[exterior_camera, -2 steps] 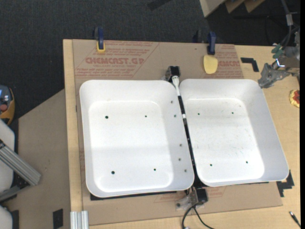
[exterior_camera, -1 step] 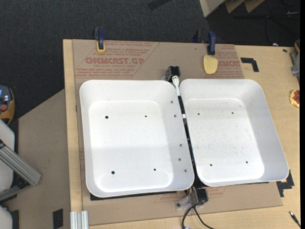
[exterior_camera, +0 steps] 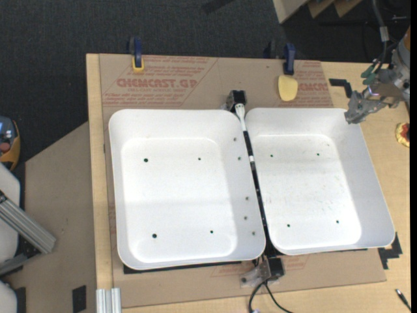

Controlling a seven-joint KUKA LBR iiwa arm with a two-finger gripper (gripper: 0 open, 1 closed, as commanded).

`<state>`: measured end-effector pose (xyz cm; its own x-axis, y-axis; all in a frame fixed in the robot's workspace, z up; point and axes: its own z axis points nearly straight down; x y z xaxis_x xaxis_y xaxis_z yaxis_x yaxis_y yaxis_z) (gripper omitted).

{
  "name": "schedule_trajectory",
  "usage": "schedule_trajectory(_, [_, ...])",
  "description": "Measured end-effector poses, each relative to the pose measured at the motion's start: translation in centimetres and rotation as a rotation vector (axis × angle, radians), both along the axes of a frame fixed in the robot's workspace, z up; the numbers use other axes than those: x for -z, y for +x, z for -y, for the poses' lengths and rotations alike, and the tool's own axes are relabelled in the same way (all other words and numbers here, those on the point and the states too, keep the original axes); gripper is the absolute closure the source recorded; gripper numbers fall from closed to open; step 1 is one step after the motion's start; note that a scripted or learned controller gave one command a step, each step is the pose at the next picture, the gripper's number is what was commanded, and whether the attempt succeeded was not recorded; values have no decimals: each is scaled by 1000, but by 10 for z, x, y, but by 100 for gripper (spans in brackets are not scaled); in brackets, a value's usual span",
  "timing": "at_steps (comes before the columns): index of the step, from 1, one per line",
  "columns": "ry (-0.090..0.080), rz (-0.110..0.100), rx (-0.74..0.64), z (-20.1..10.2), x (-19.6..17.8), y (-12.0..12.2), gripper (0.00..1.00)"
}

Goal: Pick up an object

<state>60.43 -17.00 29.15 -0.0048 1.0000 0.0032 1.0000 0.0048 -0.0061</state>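
While parked off the right bin's [exterior_camera: 365,168] far corner, hand [exterior_camera: 357,114] with finger state impossible to tell, risked closing on nothing, with no object apparent in either bin.

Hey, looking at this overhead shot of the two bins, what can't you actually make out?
- Claw, camera view: small and blurred beyond the right bin's far corner; its state is unclear.
- Arm: cut off by the right edge.
- Yellow object on the board: too small to identify.
- Reddish thing: cut by the right edge.
- Clamp details: too small.
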Motion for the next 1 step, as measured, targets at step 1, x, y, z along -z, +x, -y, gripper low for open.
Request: schedule_trajectory(1, [-14, 27, 8, 56, -241, -14, 100])
